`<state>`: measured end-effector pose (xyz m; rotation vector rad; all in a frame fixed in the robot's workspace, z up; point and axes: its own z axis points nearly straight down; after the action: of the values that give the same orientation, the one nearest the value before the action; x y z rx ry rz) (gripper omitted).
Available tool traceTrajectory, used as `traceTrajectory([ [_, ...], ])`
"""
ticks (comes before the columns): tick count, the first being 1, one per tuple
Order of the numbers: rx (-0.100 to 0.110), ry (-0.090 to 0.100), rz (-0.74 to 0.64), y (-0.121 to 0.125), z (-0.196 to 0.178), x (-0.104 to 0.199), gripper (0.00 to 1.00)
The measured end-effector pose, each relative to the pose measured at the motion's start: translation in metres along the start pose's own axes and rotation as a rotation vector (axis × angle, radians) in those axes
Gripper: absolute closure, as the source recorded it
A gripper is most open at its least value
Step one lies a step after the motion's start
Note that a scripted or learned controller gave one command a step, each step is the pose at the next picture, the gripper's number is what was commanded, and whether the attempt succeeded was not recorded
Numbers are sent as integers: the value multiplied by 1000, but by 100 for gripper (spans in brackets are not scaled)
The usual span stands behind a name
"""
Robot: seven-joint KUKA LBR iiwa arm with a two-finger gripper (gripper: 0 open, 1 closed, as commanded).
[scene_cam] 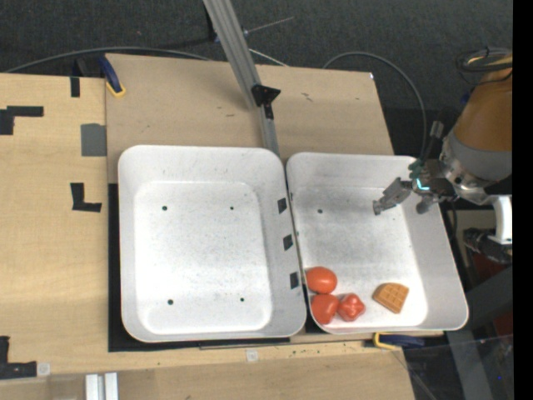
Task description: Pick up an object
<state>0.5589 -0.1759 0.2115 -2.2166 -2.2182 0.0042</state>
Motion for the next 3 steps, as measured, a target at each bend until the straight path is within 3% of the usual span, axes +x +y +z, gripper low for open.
traceTrajectory([
  [1,-5,-1,-2,1,-3,0,0],
  [3,0,-2,0,11,89,1,0],
])
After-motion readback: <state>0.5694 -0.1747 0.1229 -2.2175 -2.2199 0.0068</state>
